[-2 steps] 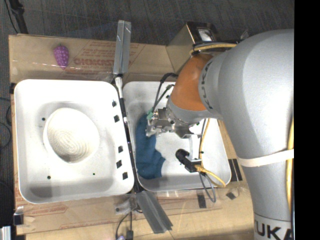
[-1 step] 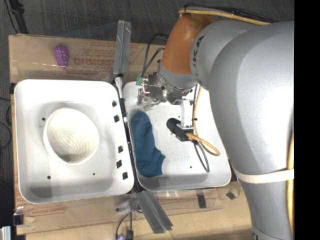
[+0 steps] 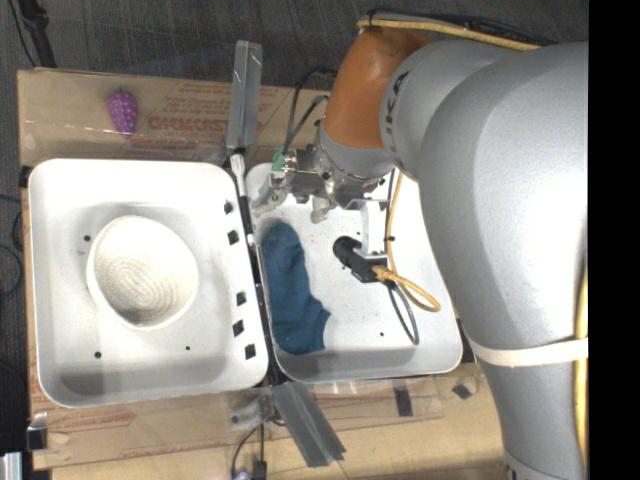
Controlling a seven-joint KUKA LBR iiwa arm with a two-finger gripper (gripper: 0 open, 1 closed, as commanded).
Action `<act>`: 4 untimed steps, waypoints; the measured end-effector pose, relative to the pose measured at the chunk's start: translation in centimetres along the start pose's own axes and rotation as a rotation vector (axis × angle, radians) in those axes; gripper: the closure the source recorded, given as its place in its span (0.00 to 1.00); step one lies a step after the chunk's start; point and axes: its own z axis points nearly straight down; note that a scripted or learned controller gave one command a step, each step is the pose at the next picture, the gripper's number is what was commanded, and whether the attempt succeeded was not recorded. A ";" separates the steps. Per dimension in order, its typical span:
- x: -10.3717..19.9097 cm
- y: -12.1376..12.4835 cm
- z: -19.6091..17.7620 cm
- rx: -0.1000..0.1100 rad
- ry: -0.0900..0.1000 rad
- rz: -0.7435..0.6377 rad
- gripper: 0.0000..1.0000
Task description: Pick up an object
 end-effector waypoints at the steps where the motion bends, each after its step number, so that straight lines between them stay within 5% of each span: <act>1: -6.6 -4.5 6.1 0.002 0.000 0.000 0.00; 2: -6.3 -0.8 10.1 0.001 0.000 -0.027 0.00; 3: -6.2 -0.8 9.2 0.004 0.001 -0.033 1.00; 4: -0.2 4.5 -0.1 -0.004 0.000 -0.265 1.00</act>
